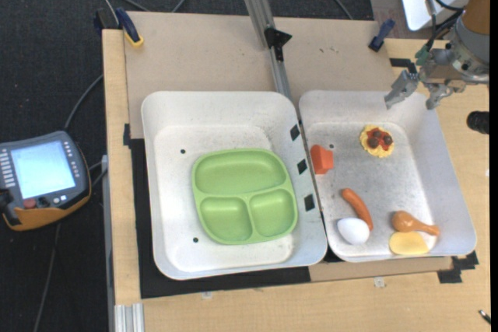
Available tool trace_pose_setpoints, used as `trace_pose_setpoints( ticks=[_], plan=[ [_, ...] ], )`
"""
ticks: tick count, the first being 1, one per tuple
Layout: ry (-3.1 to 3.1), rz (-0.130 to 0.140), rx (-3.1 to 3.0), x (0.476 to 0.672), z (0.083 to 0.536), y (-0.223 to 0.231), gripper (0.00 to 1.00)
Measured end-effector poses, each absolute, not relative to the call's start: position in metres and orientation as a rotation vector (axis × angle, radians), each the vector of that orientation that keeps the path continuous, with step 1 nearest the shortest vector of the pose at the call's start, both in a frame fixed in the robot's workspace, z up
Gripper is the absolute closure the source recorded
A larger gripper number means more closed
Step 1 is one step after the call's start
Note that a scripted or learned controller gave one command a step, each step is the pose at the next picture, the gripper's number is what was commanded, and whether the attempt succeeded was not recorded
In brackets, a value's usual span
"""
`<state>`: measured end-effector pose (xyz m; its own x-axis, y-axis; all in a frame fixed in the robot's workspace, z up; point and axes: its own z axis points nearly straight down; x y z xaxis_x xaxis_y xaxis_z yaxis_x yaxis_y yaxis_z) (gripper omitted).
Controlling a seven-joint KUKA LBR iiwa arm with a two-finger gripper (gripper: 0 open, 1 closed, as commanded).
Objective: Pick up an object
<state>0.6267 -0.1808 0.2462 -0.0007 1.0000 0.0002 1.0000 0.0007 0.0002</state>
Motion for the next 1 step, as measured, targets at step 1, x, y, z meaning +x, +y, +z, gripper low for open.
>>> trace_pose_setpoints(
  ticks=[1],
  plan=[
    [2.228, -0.005, 2.223, 0.6287, 0.1854, -0.1736, 0.00]
  ],
)
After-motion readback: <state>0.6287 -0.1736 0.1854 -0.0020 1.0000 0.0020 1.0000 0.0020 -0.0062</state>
